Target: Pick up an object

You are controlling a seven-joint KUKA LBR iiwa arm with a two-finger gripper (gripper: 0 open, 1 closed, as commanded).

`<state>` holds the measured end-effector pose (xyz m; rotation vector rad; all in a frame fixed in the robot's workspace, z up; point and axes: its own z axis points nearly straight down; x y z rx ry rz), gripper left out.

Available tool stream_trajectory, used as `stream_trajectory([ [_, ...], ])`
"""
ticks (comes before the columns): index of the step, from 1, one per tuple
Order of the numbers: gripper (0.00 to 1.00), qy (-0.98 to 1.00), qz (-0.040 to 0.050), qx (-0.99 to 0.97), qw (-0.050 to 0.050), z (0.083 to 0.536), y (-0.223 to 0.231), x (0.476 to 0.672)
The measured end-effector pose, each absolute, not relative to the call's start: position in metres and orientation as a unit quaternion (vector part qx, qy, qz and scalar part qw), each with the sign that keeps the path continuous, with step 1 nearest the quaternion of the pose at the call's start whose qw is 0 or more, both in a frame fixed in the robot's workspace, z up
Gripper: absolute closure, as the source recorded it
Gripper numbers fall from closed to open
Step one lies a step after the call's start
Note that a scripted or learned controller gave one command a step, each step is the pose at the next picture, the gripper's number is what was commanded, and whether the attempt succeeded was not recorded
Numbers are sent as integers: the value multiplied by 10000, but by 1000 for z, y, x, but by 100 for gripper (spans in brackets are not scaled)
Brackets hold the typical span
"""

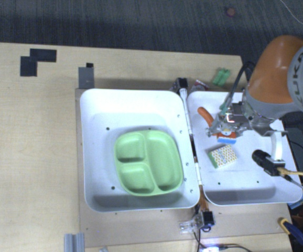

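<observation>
Landmark: small yellow patterned block (pixel 223 156), right bin.
Tool (pixel 220 130): just above the block; grip state cannot be told.
Orange carrot-like piece (pixel 205 114): beyond block.

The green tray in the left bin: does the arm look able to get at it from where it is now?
Probably yes. The green tray lies open in the left bin with nothing on it, while the gripper hangs over the right bin.

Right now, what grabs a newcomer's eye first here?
The green divided plate sits in the middle of the left bin. On the right, the arm's orange band hangs over the right bin, with the gripper low near an orange carrot and a speckled sponge.
</observation>
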<state>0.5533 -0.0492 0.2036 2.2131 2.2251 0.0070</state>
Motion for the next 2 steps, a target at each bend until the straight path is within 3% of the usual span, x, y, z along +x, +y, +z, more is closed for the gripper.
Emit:
stream_trajectory([
  [1, 100, 7091, 16, 7051, -3, 184, 27, 608],
  [2, 100, 7078, 11, 7064, 4, 208, 31, 559],
])
